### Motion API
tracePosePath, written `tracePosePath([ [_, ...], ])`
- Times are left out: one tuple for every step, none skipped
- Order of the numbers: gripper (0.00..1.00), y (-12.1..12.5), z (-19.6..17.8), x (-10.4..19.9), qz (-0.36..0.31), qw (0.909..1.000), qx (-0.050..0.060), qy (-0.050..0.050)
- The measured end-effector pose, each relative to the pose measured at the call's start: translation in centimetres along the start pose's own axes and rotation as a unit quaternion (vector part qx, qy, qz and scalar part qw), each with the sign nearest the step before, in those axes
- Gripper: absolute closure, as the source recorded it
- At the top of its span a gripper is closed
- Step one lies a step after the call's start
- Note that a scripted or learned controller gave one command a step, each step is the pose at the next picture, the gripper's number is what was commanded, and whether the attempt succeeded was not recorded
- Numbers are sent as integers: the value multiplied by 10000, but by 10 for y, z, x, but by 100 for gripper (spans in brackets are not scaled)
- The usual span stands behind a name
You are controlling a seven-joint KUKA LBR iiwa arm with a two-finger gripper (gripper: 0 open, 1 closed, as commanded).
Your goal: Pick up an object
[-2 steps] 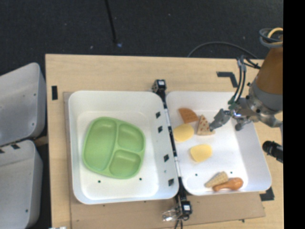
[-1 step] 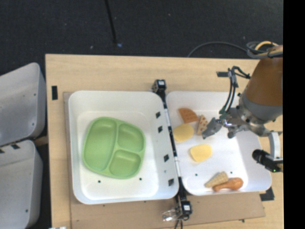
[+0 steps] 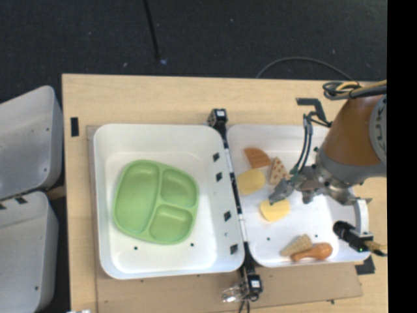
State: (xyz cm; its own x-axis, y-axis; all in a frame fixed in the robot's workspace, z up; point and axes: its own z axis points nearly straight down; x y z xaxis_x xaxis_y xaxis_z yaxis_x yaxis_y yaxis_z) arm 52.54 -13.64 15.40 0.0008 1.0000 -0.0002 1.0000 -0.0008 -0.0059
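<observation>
We've got the gripper [image 3: 281, 192] down in the right bin [image 3: 339, 230], its fingers [image 3: 279, 195] right over the top edge of a yellow heart-shaped piece [image 3: 274, 210]. We can't tell if they're apart or together. Another yellow piece [image 3: 250, 180] sits just up-left of the heart, near an orange slice [image 3: 257, 156].

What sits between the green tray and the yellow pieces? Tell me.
In the camera view, the two bins' adjoining rims, with small black clips, run between the green divided tray and the yellow pieces; otherwise bare white bin floor.
</observation>
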Motion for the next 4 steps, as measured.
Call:
tracePosePath([
  [0, 0, 53, -1, 2, 10000, -12, -4],
  [100, 2, 38, -2, 31, 10000, -54, -1],
  [100, 6, -18, -13, 28, 10000, -59, -10],
  [100, 0, -65, -17, 21, 10000, -63, -10],
])
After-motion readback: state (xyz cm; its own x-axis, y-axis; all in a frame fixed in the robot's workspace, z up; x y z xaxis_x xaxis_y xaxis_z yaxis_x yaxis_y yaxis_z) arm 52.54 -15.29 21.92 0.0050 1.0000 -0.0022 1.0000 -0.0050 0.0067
